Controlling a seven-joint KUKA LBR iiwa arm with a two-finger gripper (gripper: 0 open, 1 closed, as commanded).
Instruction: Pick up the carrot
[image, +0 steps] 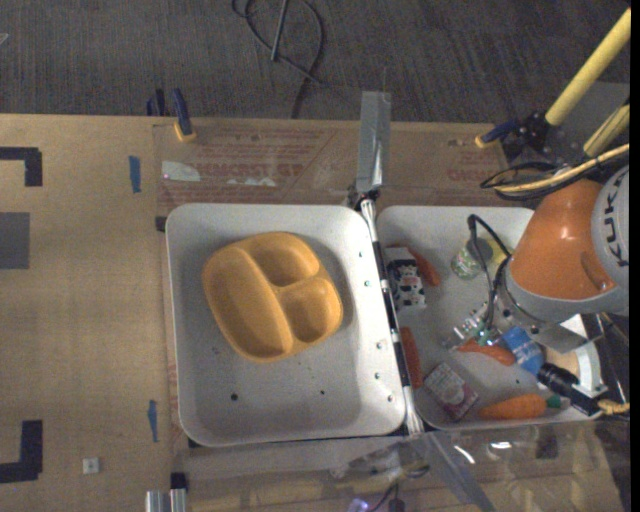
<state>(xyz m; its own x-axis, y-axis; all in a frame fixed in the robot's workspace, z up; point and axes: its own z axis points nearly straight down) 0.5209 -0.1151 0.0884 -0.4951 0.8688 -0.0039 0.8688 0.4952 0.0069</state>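
Observation:
An orange carrot (514, 406) with a greenish end lies near the front edge of the right bin (440, 222). A second orange, carrot-like piece (486, 350) lies just above it, partly under the arm. My gripper (476, 327) hangs over the middle of the right bin, right beside that second orange piece and a short way behind the front carrot. The arm's orange band (553, 255) and wrist hide much of the bin's right half.
The left bin (190, 330) holds a yellow divided plate (272, 295). In the right bin lie a white toy with black spots (407, 281), thin orange sticks (410, 352) along the left wall, a blue item (520, 348), a patterned packet (450, 389) and a small clear cup (465, 262).

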